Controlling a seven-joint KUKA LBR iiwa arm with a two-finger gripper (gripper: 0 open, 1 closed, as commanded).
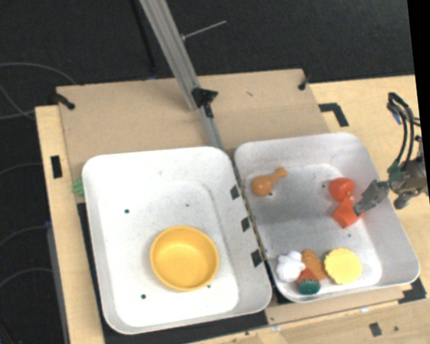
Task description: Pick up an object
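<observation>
The right bin (351,148) holds several small things. A red object (343,200) lies near the bin's right side. An orange drumstick-shaped piece (266,183) rests at the upper left of this bin. Along the front wall sit a white lump (289,265), an orange piece (312,260), a green and red piece (309,285) and a yellow round piece (343,265). My gripper (370,196) reaches in from the right edge at a slant. Its tip is right beside the red object, touching or nearly touching its right side.
The left bin (124,185) holds a yellow bowl (183,257) near its front. A slanted metal pole (174,49) rises from behind the bins. Cables (404,126) hang by the arm at the right edge. Brown board (254,105) surrounds both bins.
</observation>
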